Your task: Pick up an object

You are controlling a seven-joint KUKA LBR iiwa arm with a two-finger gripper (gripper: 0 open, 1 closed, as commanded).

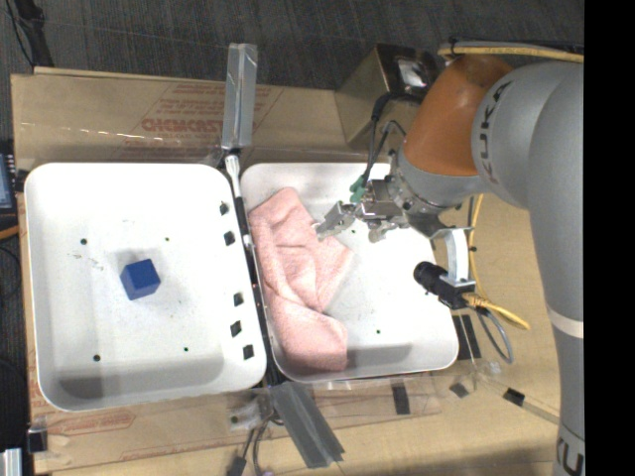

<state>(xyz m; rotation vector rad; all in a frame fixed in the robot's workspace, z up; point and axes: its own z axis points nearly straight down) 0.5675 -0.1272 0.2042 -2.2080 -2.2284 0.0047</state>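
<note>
Right bin (417, 350): pink towel (298, 281) lengthwise, near-to-far.

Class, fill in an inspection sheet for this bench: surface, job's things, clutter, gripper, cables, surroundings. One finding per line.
Surface: two white bins side by side, left bin and right bin, on a bench lined with cardboard.
Job's things: blue cube in the left bin, lying free; pink cloth crumpled along the right bin's left side.
Clutter: nothing seen in the bins.
Gripper: gripper over the right bin, at the cloth's upper right edge; finger state unclear, no hold visible.
Cables: yellow cable to the right of the right bin.
Surroundings: dark floor behind the bench; grey arm reaching in from the right.
</note>
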